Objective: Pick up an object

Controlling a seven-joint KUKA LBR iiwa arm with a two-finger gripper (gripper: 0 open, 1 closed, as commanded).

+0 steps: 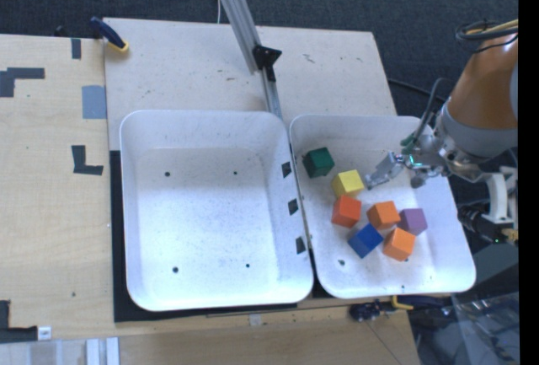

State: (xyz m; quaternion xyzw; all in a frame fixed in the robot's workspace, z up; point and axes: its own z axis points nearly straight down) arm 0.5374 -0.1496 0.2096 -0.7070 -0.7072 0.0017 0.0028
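Observation:
Several small cubes lie in the right bin [438, 271]: a green cube [318, 162], a yellow cube [348, 183], a red cube [346, 211], two orange cubes [384, 214] [399, 244], a blue cube [365, 240] and a purple cube [413, 221]. My gripper [398, 177] hangs over the right bin, just right of the yellow cube and above the orange and purple ones. Its two fingers [381, 172] stand apart and open, with nothing between them.
The left bin [135, 186] sits beside the right one, sharing a middle wall. A slanted metal bar [240, 9] crosses the back of the bench. The grey-and-orange arm [484, 102] comes in from the right. A blue-and-yellow tool [109, 33] lies far back left.

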